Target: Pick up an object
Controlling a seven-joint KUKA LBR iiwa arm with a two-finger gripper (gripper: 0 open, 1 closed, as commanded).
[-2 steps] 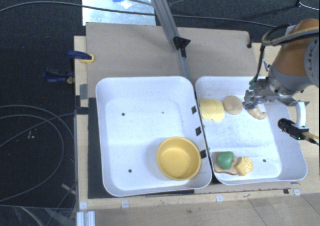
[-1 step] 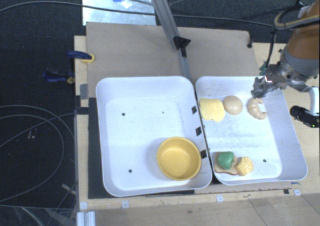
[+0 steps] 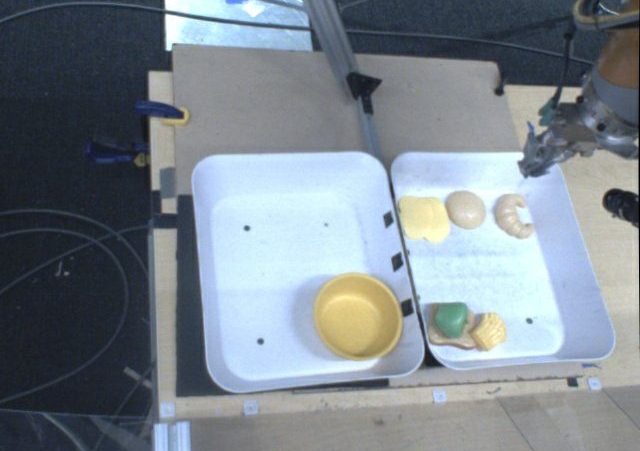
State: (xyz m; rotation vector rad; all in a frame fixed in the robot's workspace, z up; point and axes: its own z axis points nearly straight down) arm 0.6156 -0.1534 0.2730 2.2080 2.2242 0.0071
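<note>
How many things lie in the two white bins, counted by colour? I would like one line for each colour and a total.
Yellow: 3, the bowl, the flat yellow piece and the ridged yellow piece
Cream or beige: 2, the round ball and the curved croissant shape
Green: 1, the green piece
Total: 6

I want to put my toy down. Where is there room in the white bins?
Most room: the left white bin, bare all around the round yellow bowl. The right white bin has a free middle strip between the pale croissant row and the green-and-yellow toy food. Its ends are crowded.
</note>
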